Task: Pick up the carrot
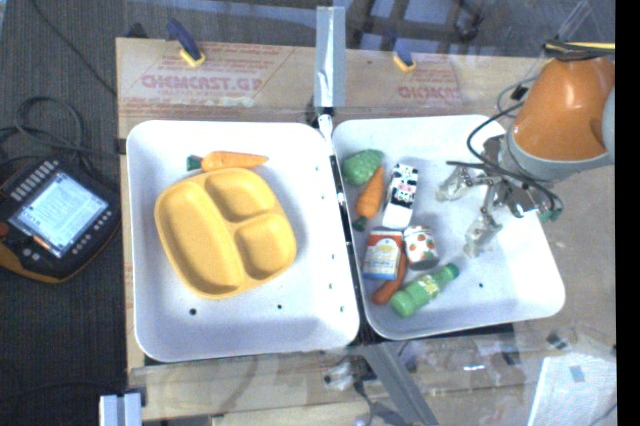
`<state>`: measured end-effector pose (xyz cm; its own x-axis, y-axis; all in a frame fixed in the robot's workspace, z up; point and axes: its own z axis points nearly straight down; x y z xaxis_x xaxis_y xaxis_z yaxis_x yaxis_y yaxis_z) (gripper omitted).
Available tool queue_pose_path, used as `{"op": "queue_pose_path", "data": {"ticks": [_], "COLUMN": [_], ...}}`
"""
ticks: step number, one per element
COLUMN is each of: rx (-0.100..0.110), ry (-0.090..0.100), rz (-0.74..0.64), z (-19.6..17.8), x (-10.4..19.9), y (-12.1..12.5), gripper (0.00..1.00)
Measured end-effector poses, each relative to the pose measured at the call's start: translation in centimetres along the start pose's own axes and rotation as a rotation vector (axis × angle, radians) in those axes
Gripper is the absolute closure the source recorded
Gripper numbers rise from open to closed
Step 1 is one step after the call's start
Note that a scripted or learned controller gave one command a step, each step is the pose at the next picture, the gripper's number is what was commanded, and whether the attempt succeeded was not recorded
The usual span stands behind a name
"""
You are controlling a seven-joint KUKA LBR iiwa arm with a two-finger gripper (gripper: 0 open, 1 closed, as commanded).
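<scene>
The metal two-finger gripper (478, 214) hangs over the right side of the right white plastic bin (530, 286), under the arm's round orange band (565, 106). Its thin fingers (482, 232) look spread apart with nothing between them, though they are small and hard to see well. The nearest carrot is the short orange toy carrot with a green top (371, 193), and it lies to the left of the gripper, near the left wall of that same bin. Between the gripper and this carrot stands a small black and white milk carton (401, 193), just beside the carrot. The carrot lies nearly up and down in the picture, with its thin tip toward the far end of the bin, next to a bumpy green toy vegetable (362, 164). A second, longer orange carrot (233, 159) lies sideways in the left white bin (150, 314), touching the far edge of the yellow plastic tray with three sections (226, 231). That one is well apart from the gripper. I think the gripper must move left past the carton and turn so its fingers close across the short carrot's narrow sides
</scene>
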<state>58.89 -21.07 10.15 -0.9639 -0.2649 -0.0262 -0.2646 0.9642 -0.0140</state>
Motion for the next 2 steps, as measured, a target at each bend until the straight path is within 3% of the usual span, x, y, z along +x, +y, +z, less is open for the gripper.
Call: {"op": "queue_pose_path", "data": {"ticks": [1, 2], "rx": [-0.006, 0.004], "ry": [0.011, -0.009], "rz": [-0.002, -0.188], "z": [0.5, 0.0], "x": [-8.0, -3.5], "y": [-3.2, -1.7], "gripper": [0.0, 0.0]}}
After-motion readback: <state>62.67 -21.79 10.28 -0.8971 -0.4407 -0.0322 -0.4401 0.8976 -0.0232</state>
